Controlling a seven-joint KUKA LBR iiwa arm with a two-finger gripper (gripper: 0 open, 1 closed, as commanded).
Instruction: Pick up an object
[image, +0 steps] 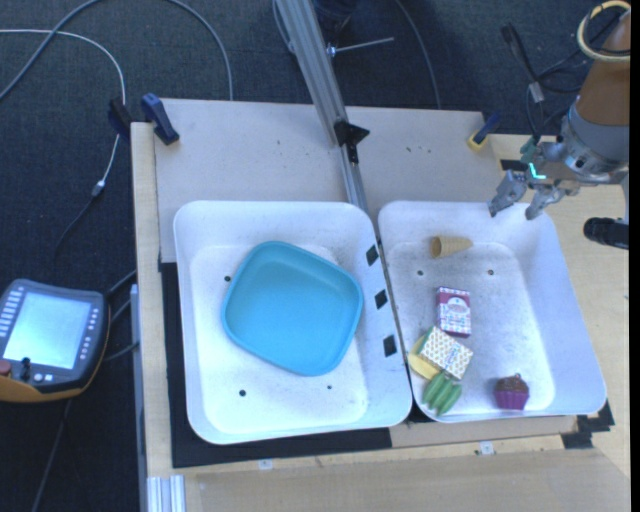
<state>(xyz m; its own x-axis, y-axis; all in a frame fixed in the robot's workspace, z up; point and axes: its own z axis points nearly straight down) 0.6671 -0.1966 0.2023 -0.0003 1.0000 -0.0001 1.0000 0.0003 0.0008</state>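
A gripper (521, 198) hangs over the far right corner of the right bin (560, 300), its two fingers spread apart with nothing between them. Inside this bin, a small ice-cream cone (449, 245) lies near the far edge, just below the gripper. A red carton (454, 310) lies at the middle. Toward the near left corner sit a patterned cracker box (446, 351), a yellow piece (421, 362) partly under it, and green pea pods (441, 393) touching both. A purple cupcake (511, 391) stands near the near edge. The left bin (200, 300) holds a blue square plate (291, 307). Both bins rest on a pale wooden bench (250, 150). A metal pole (320, 80) slants across its far side. A teach pendant (48, 335) lies on dark carpet at left.
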